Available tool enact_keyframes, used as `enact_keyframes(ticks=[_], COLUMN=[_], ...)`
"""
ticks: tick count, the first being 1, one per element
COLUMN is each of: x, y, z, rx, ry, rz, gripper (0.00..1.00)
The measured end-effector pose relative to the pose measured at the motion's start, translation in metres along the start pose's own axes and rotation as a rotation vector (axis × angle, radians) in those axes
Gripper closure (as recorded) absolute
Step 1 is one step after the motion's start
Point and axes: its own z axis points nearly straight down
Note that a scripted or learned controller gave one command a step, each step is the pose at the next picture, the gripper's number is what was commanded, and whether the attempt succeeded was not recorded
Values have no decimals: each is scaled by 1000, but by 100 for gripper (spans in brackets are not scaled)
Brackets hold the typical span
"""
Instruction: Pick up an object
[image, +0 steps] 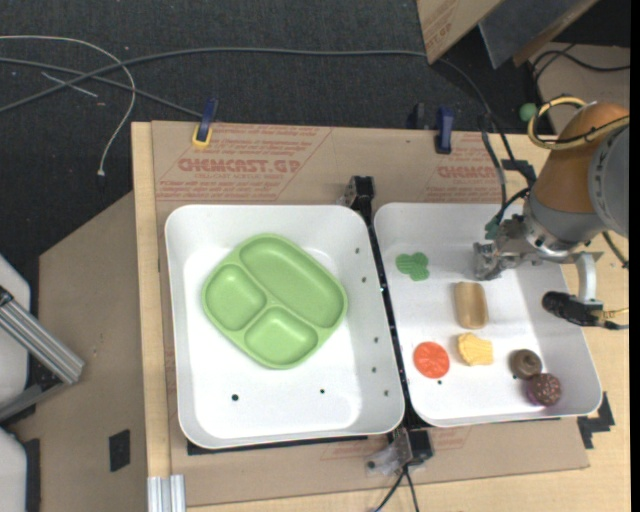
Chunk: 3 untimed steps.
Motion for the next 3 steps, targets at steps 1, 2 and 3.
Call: enact_keyframes(ticks=[1, 2, 3], x=[0, 8, 16], y=[2, 6, 0], z=[-15, -76, -131], rx=[-7, -13, -10], ry=[-1, -3, -3], rz=[0, -2, -1], gripper=[100, 100, 100])
